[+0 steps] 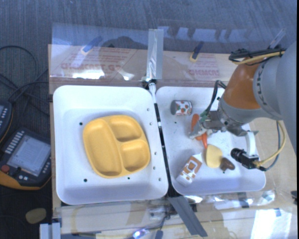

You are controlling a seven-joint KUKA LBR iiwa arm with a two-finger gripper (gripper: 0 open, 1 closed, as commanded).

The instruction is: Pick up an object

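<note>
Tool: the arm's two-finger tool [205, 125] sits low in the right white plastic bin [254, 183], right of centre in the frame; whether it is open or closed cannot be told.
Arm: the grey arm with its orange band [241, 88] comes in from the right edge, above the right bin's upper right part.
Carrots: a small orange carrot-shaped piece [194, 122] lies just left of the tool; a second orange piece [205, 140] lies just below it.
Can: a small grey and orange can [181, 107] lies up and left of the tool, near the bin's top left.
Yellow piece: a rounded pale yellow object [214, 155] lies below the tool, with a small brown lump [226, 165] touching its right side.
Box: a little orange and white patterned box [190, 168] lies tilted near the bin's lower left.
Left bin: the left white bin [65, 113] holds a yellow plastic divided plate [116, 145].
Tabletop surroundings: a handheld control pendant [21, 156] with black cables lies at the left edge.
</note>
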